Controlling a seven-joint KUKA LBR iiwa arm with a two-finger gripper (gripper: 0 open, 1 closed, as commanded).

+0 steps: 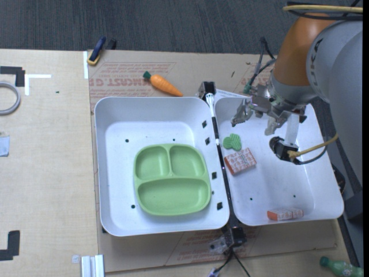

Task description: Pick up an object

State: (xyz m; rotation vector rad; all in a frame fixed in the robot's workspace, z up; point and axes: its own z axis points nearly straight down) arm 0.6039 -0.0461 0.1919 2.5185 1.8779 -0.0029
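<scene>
One claw (258,116) is what you have, hanging over the back of the right bin (314,195) under the grey arm (328,45) with its orange band. Its two fingers stand spread apart, one toward the divider and one toward the right wall, and nothing sits between them.

Three loose things lie in that right bin. Nearest the claw you see one green leafy piece (232,142), just ahead of and below the left finger, close to the bin's left wall; it is too small and lumpy for you to give it a clear long axis. Touching or almost touching it on the near side is one small red-and-white box (240,161), tilted, its long axis running from lower left to upper right. Well apart from the claw, by the front wall, lies one orange-and-white packet (285,214), long axis nearly left to right along that wall.

Two white bins sit side by side on the table (46,183). In the left bin (115,120) you have one green divided plate (172,179) with three compartments, resting near the middle.

Behind the left bin, on the cardboard, lies one toy carrot (163,83), leafy end to the upper left, tip pointing lower right.
</scene>
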